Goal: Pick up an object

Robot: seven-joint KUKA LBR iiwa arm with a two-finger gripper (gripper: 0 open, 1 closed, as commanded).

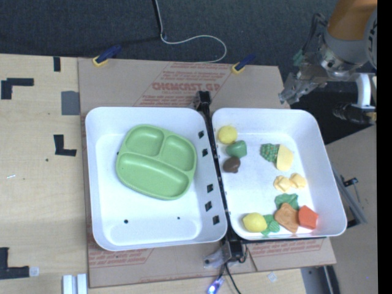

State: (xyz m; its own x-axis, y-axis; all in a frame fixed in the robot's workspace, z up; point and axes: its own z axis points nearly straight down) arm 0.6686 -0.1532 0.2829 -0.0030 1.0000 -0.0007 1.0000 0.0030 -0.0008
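Above right bin (318,130), hand (293,94), toy food

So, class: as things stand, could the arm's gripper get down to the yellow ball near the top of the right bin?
Probably yes. The yellow ball lies uncovered in the right bin, with only a green piece beside it. The gripper hangs just outside the bin's far right corner, with nothing between them.

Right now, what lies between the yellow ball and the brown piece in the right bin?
In the camera view, a green piece lies between the yellow ball and the brown piece.
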